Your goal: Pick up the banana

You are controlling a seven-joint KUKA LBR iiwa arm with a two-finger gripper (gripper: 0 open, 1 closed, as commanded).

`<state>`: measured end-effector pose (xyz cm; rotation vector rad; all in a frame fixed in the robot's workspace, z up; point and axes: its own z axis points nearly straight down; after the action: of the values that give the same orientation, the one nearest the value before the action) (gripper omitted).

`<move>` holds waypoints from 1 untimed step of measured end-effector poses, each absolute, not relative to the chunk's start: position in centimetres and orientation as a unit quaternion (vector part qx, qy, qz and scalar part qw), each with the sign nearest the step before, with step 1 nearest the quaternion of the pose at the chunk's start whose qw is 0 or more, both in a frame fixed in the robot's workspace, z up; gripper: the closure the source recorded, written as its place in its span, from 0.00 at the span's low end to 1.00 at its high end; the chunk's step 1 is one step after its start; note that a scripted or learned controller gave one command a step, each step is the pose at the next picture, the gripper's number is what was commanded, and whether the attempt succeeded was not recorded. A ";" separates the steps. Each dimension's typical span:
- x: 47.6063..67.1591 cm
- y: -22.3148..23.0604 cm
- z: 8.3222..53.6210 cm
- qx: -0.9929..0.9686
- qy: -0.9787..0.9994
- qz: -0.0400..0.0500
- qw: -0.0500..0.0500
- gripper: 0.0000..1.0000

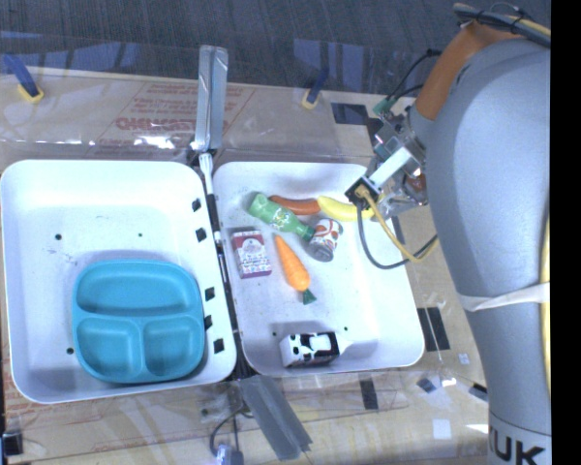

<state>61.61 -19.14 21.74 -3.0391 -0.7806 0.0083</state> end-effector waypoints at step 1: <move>64.5 -20.7 23.7 -0.992 -0.126 0.002 0.001 1.00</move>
<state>64.50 -20.74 23.71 -3.1136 -0.3962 0.0057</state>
